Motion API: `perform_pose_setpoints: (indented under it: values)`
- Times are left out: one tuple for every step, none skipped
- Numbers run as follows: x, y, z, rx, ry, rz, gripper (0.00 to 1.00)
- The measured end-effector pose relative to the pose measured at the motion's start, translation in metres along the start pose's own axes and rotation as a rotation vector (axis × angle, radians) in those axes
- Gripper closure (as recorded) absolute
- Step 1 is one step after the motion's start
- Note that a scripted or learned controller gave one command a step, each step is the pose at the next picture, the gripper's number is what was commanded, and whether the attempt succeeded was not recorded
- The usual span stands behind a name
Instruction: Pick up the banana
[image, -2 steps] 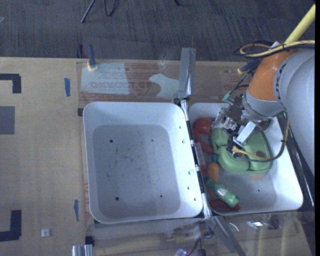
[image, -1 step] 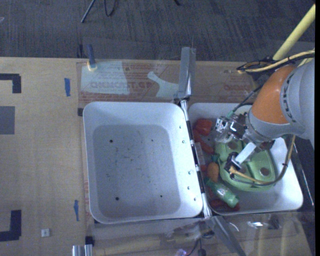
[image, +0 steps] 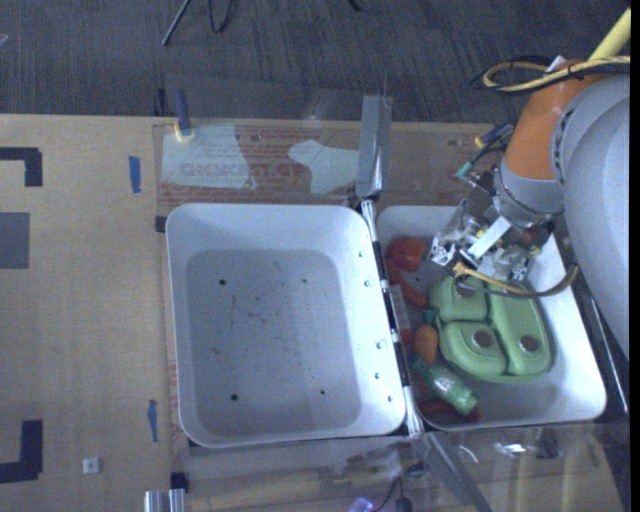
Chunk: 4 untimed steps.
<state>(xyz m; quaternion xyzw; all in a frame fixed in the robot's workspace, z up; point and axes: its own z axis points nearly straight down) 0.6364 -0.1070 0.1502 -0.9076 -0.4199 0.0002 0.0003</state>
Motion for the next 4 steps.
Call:
perform_pose_setpoints:
  values:
    - [-0.029,0.052,0.061,0.008,0.007,0.09,0.0]
    - [-0.017,0.003,0.04,0.003,-0.001,0.284,0.0]
    - [0.016,0.002,0.055,-0.017,0.005,0.376,0.0]
    - [0.022,0.012,0.058,-0.004,-0.001,0.214,0.0]
